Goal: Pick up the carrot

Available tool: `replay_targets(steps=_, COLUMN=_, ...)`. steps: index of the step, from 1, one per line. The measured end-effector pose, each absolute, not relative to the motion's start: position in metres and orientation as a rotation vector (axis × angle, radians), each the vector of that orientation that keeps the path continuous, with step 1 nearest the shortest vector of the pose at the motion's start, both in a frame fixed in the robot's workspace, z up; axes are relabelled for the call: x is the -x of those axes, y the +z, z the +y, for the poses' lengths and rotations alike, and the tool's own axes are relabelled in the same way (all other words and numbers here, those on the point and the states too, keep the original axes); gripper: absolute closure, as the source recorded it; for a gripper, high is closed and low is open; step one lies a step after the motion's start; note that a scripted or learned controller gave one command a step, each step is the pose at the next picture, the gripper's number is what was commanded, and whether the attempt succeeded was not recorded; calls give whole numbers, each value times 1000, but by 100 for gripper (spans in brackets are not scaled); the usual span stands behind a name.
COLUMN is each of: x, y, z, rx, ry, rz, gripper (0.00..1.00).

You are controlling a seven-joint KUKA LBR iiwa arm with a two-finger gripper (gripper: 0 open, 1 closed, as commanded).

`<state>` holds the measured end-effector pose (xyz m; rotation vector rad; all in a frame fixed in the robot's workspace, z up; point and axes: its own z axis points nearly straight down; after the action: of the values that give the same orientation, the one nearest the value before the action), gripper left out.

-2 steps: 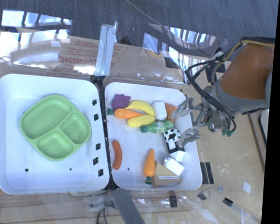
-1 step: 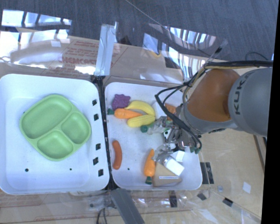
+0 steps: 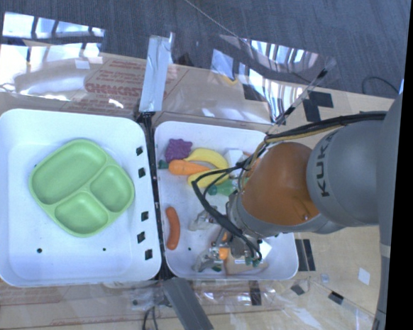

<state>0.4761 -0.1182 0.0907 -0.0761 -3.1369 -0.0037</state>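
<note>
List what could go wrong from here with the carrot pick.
1. The carrot lies against the banana and purple grapes, so closing fingers may catch a neighbour instead.
2. The gripper sits low in the right bin, far from the carrot; the arm's cables could sweep toys on the way.
3. The sausage is similarly orange-red and could be mistaken for the carrot.

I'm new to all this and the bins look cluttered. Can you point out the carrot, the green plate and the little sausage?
carrot [image 3: 187, 168]: camera view, middle of its orange body.
green plate [image 3: 58, 174]: camera view, floor of its largest compartment.
sausage [image 3: 173, 228]: camera view, middle of its length.
</note>
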Motion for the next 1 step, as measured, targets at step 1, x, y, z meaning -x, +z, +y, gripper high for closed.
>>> replay_targets(steps=1, x=-478, y=101, z=-117, rx=63, ry=-2, rz=-3140, gripper=100)
